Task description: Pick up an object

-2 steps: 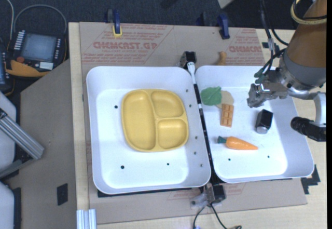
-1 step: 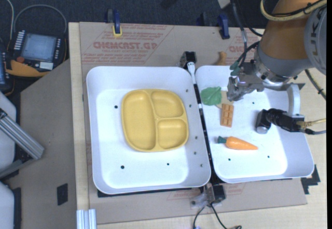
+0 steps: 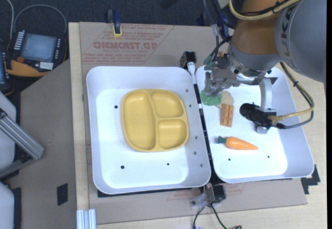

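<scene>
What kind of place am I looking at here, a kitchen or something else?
Probably a robotics test lab, not a kitchen: a grey and orange robot arm reaches over two shallow white bins, the food is toys such as a small plastic carrot, and a handheld control screen lies nearby.

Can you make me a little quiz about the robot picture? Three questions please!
1. True or false: the yellow divided plate lies in the left bin.
2. Which thing lies nearest the right bin's front edge? A) carrot B) brown wafer C) green piece
3. Fill in: the gripper hangs over the ____ piece.

Key: 1 true; 2 A; 3 green.
</scene>
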`<state>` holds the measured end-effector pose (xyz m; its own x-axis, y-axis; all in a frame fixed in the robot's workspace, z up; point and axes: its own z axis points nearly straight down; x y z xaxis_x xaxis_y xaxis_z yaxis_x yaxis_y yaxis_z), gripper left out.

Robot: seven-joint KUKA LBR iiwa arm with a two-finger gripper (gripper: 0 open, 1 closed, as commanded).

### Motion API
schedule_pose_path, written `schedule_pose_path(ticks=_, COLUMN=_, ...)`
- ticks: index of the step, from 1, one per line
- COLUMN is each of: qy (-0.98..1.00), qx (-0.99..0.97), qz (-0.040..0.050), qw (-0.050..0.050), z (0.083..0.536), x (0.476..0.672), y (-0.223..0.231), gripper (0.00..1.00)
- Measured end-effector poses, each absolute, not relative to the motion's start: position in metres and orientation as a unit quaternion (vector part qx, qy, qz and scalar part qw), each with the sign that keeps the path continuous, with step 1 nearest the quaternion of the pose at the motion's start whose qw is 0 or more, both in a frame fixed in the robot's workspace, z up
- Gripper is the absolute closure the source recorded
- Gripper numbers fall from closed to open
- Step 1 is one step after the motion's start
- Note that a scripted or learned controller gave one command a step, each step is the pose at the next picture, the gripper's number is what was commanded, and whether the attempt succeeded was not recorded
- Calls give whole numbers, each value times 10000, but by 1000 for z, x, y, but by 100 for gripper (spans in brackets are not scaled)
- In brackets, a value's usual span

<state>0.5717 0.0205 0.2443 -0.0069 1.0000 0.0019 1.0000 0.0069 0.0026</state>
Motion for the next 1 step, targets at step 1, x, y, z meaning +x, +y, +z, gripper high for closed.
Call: schedule_pose_path(ticks=1, qy=7090, qx=7052, qz=11, qw=3, z=239, x=584, y=65, gripper=100)
